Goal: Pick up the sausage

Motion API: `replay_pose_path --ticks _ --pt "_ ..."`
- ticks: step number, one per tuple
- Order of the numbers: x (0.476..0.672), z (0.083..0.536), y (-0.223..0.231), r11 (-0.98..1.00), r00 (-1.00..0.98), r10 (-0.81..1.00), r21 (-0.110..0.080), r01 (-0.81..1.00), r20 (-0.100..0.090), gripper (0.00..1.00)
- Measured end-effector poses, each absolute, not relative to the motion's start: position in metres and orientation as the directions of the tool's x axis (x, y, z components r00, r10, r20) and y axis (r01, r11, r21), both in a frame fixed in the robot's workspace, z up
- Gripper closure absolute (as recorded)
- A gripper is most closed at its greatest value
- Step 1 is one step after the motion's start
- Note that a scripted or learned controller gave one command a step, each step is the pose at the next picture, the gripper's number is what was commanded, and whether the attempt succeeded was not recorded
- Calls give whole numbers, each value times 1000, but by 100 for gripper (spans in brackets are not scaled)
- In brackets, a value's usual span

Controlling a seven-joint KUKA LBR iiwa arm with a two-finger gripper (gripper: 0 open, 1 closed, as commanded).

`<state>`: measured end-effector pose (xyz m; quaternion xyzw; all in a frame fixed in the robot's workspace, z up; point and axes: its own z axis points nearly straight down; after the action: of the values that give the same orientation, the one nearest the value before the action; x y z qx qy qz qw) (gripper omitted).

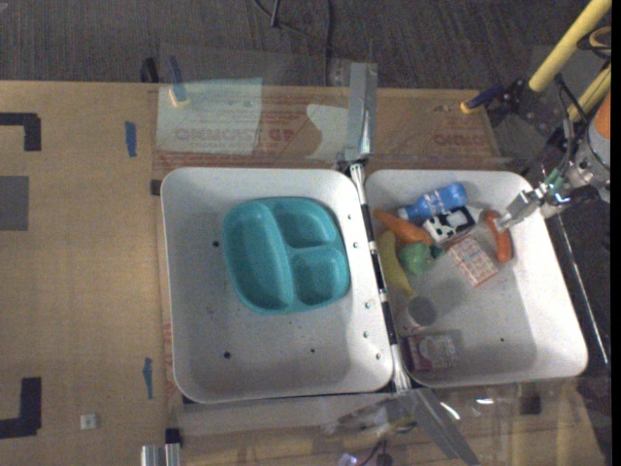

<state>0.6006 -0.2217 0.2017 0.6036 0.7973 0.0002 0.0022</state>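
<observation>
Nearest, at the bottom edge of the right bin [553, 352], a small pinkish packet [434, 349] lies flat by the corner closest to the divider between the two bins. Just beyond it, a grey round cup-like item [421, 310] stands on the bin floor. Further in: a yellow banana [393, 263] runs along the bin's left wall, with a green rounded piece [416, 257] touching it on the right. A small card with a red pattern [472, 260] sits just right of those, tilted. Beyond, an orange carrot-shaped item [402, 226] lies at a slant, then a black-and-white cow-print block [448, 225], then a blue bottle [436, 203] against the far wall.

Sausage [500, 237]: reddish-orange, short, lying in the right part of the right bin, near the far right corner, just right of the patterned card and apart from it.

Gripper [514, 213]: reaching in from the right, down at the far end of the sausage. Fingers too small and blurred here; whether they are apart, together or clamped on anything cannot be told.

Left bin [194, 357]: holds a teal divided plate [287, 253], three compartments, roughly central, slightly toward the far side.

Farthest, on the bench beyond the bins, a clear plastic sheet [218, 115].
</observation>
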Motion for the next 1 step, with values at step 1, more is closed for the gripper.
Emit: replay_pose_path --ticks 1 --pt "582 236 -222 364 -364 931 3 931 -4 0"
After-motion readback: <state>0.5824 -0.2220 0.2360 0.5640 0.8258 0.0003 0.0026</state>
